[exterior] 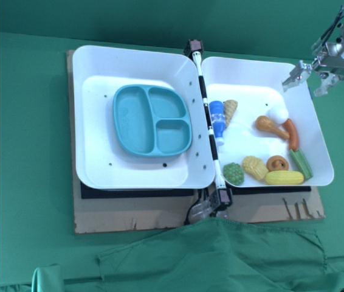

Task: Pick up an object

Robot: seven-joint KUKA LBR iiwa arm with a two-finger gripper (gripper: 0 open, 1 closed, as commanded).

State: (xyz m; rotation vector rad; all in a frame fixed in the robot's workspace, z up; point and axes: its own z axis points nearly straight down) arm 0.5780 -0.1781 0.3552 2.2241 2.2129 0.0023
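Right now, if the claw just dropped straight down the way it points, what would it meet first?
Probably the far right rim of the right bin, or the green cloth just outside it. The claw hangs open above that corner, away from the toy food; depth is hard to judge from this slant.

two bins sit side by side on the bench – the left bin (93,157) holds a divided plate (152,119) near its middle. the right bin (318,132) holds a bottle (217,119) against its left wall with a cone (230,109) just beside it, a drumstick (271,126) and sausage (292,134) toward the right, and along the front a broccoli (233,173), a corn piece (254,167), a doughnut (277,162) and a corn cob (284,177). the gripper (309,81) hangs over that bin's far right corner.
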